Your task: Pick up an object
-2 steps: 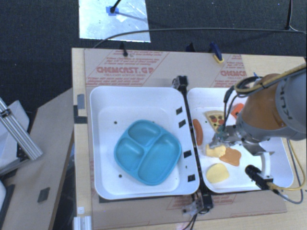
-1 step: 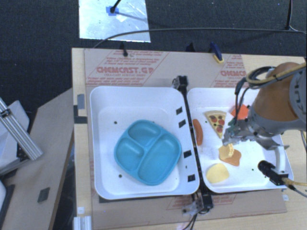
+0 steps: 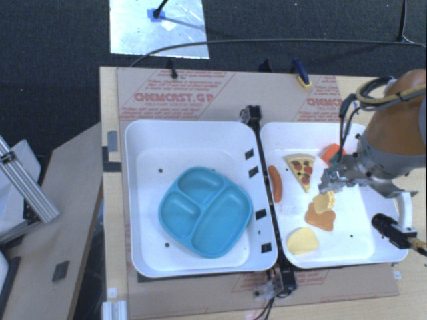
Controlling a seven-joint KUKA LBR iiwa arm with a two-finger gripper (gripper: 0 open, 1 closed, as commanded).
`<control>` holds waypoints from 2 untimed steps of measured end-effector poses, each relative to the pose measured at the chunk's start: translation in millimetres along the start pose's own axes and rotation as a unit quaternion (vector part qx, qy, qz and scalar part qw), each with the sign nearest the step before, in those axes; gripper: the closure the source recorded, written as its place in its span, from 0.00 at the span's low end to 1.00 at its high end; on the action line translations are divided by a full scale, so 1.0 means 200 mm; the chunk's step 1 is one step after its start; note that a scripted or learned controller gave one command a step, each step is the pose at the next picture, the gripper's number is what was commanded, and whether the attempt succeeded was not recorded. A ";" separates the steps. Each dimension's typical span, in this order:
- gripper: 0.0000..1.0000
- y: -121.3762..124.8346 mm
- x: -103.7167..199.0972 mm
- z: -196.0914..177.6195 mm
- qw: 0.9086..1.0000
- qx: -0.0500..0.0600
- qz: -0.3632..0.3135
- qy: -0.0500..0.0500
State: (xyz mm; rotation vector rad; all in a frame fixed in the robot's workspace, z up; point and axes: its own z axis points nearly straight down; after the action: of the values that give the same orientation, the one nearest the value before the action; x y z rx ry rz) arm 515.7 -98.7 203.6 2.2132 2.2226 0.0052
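Beneath my bench lies dark carpet (image 3: 53, 52) — speckled, nearly black. A shiny silver sheet (image 3: 159, 19) rests on it at the far side, a thin cable crossing it. At my left, an aluminium rail (image 3: 27, 189) slants beside a tan board (image 3: 70, 232).

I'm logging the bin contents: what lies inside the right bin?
In the right bin: a hot dog, a pizza slice, an orange piece, two pale yellow pieces and a red-orange piece, partly covered by the arm, as is the bin's right side.
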 end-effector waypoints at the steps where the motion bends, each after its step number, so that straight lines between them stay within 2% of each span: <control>1: 1.00 0.01 0.00 -0.13 1.000 0.001 0.000 0.000; 2: 1.00 0.07 0.27 -0.09 1.000 0.002 -0.003 0.002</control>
State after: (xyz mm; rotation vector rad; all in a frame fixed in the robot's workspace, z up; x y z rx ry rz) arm 529.7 -45.2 221.8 2.2101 2.2330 0.0044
